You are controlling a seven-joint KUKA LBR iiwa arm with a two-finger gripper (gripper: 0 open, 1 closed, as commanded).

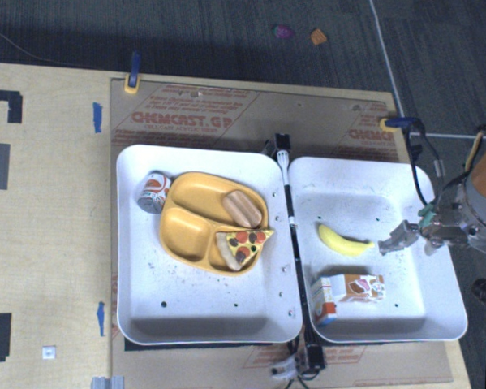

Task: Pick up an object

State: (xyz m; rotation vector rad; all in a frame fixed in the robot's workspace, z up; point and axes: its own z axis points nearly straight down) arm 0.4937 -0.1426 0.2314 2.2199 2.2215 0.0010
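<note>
1. The arm (480, 202) reaches in from the right side, its wrist hanging over the right rim of the right bin (399, 324), with black cables looping above it.
2. The hand (397, 239) points leftward and slightly down into the right bin; whether it is apart or together cannot be told, and nothing is seen clamped in it.
3. The tabletop (37, 244) is pale wood with black and blue tape marks along its left part; a brown board (231, 116) printed with red lettering lies under both bins and is clamped at its far corners.
4. Beyond the tabletop's far edge is dark carpeted floor (195, 24) with two small bits of litter on it.
5. The banana (344, 242) lies near the middle of the right bin, its right tip just beside the tip of the hand; contact cannot be told.
6. A small carton (350, 290) lies on its side toward the near edge of the right bin, below the banana and apart from the hand.
7. The left bin (140, 306) carries a yellow divided plate (188, 227) holding a toy hot dog (243, 207) and a toy pizza slice (242, 246).
8. A small can (153, 192) lies touching the plate's far-left edge, near the far-left corner of the left bin.
</note>
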